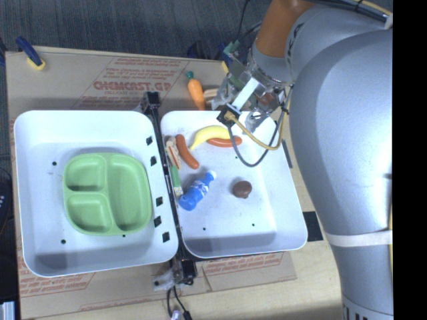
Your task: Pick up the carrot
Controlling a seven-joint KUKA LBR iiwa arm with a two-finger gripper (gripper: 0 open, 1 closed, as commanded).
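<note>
Left bin (37,145) holds 1 green divided tray (107,193). Right bin (270,209) holds 1 banana (210,136), sausage (187,151), blue bottle (196,191) and brown lump (241,189). The carrot (195,93) lies on the tabletop behind that bin, beside the gripper (223,105); I cannot tell how the jaws stand.

Open cardboard (133,79) flanks the carrot (195,93); the gripper (220,103) stands close beside it.

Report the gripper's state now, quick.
Gripper: open or shut cannot be told from this view. The carrot lies close beside it on the cardboard.
</note>
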